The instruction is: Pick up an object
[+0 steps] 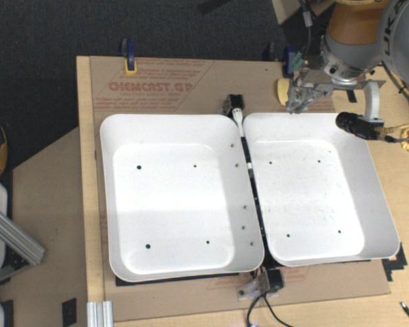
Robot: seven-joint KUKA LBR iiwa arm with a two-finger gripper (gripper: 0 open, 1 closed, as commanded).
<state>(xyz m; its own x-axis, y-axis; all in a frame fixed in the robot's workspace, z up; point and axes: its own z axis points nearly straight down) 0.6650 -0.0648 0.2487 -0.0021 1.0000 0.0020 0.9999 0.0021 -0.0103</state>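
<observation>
My gripper (298, 103) hangs over the far rim of the right bin (368, 182), near that bin's back left corner, below the grey wrist and its orange band. A small pale yellow thing (282, 90) shows just to the left of the gripper, over the brown board beyond the bin's rim. Whether the gripper touches it cannot be made out.
The left bin (116, 182) lies beside the right one on a brown board (157, 84). A black clip (234, 103) sits at the far end of the seam between the bins. A blue clamp (129, 49) holds the board's far edge.
</observation>
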